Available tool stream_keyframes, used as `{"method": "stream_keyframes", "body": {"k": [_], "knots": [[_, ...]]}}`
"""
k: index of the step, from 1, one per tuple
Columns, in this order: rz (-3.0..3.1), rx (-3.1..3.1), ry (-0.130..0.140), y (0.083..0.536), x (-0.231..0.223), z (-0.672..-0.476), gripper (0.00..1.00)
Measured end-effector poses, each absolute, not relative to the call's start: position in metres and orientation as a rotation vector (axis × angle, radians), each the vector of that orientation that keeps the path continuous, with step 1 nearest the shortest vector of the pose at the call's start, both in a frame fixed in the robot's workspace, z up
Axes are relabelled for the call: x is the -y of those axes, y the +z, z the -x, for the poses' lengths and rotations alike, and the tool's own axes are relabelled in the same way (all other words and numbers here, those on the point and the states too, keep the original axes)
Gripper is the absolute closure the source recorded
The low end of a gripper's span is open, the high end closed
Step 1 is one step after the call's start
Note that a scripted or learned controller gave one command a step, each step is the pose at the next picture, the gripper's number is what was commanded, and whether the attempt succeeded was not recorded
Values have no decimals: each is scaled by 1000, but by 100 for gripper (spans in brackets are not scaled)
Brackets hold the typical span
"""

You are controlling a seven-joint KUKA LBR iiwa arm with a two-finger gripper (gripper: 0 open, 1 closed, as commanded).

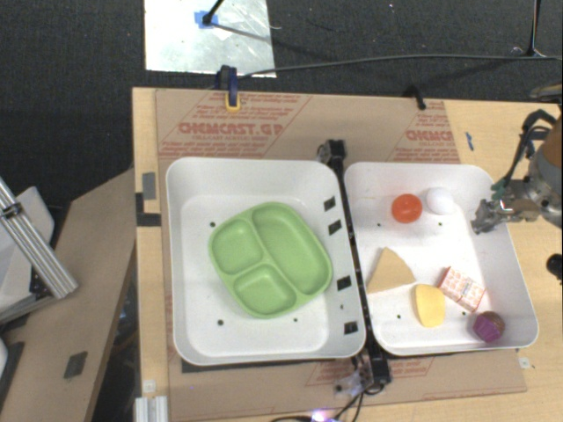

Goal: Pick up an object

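Observation:
The right bin [506, 262] holds several small things: an orange ball [405, 207], a white ball [438, 201], a tan wedge [390, 271], a yellow block [429, 306], a pink-patterned box [462, 287] and a purple piece [488, 325]. My gripper [489, 214] hangs over the right bin's far right edge, to the right of the white ball and apart from it. Nothing shows between its fingers.
The left bin [189, 236] holds a green divided plate [268, 258]. A black clip bar [346, 253] joins the two bins. Brown cardboard [290, 121] lies under both. A metal frame [31, 244] stands at the far left.

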State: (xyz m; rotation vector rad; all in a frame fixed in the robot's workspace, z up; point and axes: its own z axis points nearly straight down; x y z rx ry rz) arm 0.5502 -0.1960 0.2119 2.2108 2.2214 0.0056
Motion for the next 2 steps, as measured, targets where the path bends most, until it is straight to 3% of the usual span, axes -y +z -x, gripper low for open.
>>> {"method": "stream_keyframes", "body": {"k": [2], "knots": [[-2211,-2232,3,214,95,-552,100]]}}
